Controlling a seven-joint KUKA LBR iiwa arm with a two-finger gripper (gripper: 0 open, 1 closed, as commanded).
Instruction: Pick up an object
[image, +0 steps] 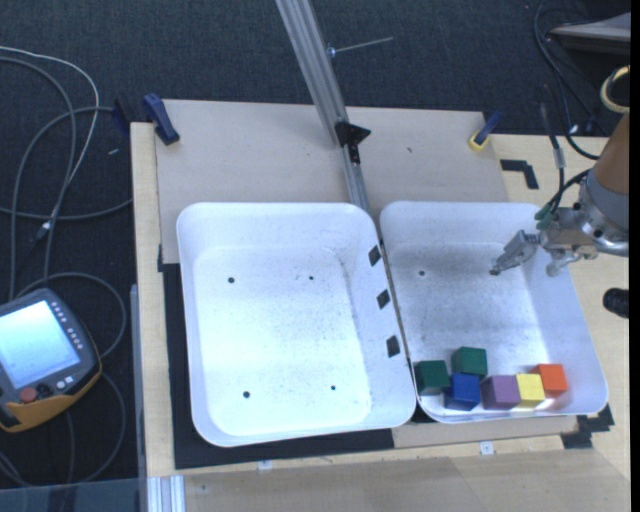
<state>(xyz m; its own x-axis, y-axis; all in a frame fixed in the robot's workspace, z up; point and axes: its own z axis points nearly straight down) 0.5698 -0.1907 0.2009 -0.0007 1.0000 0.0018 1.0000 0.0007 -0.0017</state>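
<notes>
Several small cubes lie in a row along the near edge of the right bin (470, 300): a dark green one (432, 376), a second green one (468, 360), a blue one (463, 390), a purple one (499, 391), a yellow one (529, 388) and an orange one (552, 378). My gripper (524, 266) hangs over the far right part of that bin, well behind the cubes. Its fingers are spread open with nothing between them.
The left bin (280, 320) sits beside the right one, with black clips on the shared wall. An aluminium pole (320, 80) slants up from between the bins. A teach pendant (35, 350) and cables lie at far left. Clamps (160, 118) grip the board's back edge.
</notes>
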